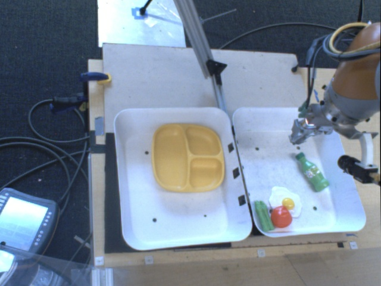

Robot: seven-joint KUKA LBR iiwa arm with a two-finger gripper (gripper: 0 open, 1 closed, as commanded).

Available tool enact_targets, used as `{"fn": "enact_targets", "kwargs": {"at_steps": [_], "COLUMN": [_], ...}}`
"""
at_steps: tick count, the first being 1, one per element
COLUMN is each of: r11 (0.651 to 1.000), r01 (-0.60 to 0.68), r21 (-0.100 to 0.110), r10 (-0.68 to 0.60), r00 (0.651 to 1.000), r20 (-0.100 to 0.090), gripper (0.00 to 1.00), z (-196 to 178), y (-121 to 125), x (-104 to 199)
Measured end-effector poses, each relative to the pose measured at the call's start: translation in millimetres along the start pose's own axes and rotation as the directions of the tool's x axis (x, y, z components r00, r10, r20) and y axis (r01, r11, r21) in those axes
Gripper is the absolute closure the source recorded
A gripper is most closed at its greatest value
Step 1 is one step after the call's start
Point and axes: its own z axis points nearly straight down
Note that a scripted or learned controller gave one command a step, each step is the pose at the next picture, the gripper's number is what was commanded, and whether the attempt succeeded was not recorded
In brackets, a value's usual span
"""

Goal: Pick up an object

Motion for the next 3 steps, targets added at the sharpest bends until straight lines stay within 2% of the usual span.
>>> {"fn": "enact_targets", "kwargs": {"at_steps": [1,2,3], "r11": [1.0,1.0,1.0], "r01": [0.005,0.006,0.005], "r21": [0.003,0.001,0.002], "r10": [-0.005,-0.006,-0.005], "r00": [1.0,1.0,1.0], "r20": [-0.003,-0.003,-0.002], "gripper": [1.0,1.0,1.0], "z": [1.1,-9.5,-4.8], "y": [-8.2,-6.4,2.6], "x": [59.6,114.8,163.3]}}
